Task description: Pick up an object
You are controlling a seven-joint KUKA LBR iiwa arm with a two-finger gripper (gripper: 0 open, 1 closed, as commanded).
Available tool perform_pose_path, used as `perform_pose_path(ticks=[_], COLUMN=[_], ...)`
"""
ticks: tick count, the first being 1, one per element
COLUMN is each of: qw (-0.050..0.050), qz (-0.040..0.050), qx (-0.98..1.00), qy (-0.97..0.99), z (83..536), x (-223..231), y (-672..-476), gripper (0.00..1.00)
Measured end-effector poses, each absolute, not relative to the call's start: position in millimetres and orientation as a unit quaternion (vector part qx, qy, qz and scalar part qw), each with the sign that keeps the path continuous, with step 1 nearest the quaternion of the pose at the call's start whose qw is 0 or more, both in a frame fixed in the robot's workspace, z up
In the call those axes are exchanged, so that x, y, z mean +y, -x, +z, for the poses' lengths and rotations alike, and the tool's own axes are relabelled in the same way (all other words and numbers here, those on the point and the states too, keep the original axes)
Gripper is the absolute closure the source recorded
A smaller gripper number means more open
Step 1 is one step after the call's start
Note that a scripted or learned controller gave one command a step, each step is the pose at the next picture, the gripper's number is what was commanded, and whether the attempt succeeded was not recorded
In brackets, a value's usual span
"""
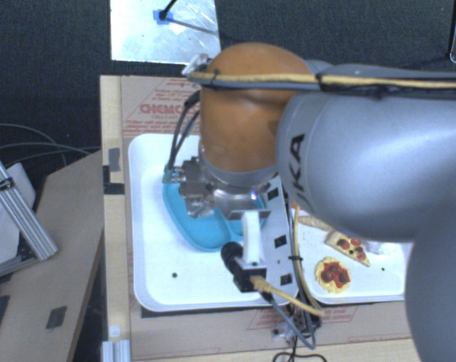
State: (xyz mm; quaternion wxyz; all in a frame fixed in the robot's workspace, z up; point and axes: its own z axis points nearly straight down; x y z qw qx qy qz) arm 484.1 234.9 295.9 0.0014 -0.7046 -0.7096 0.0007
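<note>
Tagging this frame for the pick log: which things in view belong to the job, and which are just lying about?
Job:
- blue dish in the left bin, under the wrist
- pizza slice in the right bin
- round tomato-topped toy, also in the right bin

Lying about:
- cardboard sheet under the bins
- foil square behind the bench
- metal rail at left

Blue thing: we see it flat in the left bin, partly under the arm.
Pizza slice: flat in the right bin.
Round pizza: just beside the slice.

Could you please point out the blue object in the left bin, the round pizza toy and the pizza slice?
blue object (201,232): camera view, its lower visible part.
round pizza toy (334,274): camera view, its red middle.
pizza slice (348,246): camera view, its topping.
</note>
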Motion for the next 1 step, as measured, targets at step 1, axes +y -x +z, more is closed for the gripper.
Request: perform_pose_path(ticks=[1], qw=[0.001], qz=[0.004], qx=[-0.706], qy=[0.708], z=[183.6], x=[232.4], y=[-536.0], gripper=[1.0])
